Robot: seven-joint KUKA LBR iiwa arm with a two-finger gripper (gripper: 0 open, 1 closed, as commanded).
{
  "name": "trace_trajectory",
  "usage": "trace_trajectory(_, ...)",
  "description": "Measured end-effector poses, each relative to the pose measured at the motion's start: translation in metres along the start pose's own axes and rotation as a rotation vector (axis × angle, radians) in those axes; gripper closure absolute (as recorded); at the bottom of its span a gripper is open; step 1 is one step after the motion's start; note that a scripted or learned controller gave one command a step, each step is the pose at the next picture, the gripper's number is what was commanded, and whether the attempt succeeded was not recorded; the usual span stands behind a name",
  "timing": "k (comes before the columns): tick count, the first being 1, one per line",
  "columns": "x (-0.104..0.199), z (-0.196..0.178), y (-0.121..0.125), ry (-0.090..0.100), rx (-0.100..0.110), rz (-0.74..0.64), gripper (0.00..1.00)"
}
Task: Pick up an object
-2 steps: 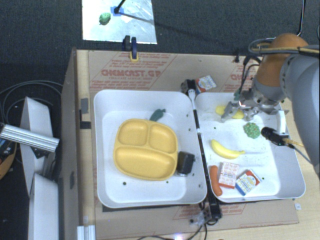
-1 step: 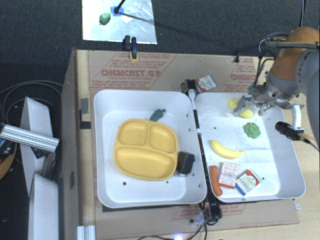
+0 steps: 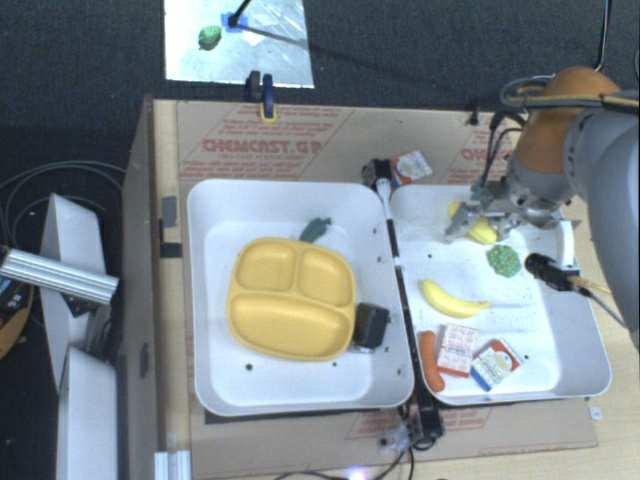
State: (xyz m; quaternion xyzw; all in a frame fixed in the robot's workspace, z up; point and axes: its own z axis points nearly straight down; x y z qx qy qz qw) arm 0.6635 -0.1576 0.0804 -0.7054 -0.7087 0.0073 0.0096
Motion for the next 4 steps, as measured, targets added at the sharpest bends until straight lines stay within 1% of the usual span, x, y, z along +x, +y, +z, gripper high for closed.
trace_trajectory(1, -0.001, -0.010, -0.001, 0.000, 0.008, -0.002, 1.00)
trace_trajectory(2, 0.000, -0.011, 0.001, -0.002, -0.002, -0.003, 0.00)
trace_trajectory(3, 0.026, -0.003, -0.031, -0.003, -0.025, 0.002, 0.00)
trace_trajectory(4, 0.026, -0.014, -0.030, -0.004, -0.028, 0.001, 1.00)
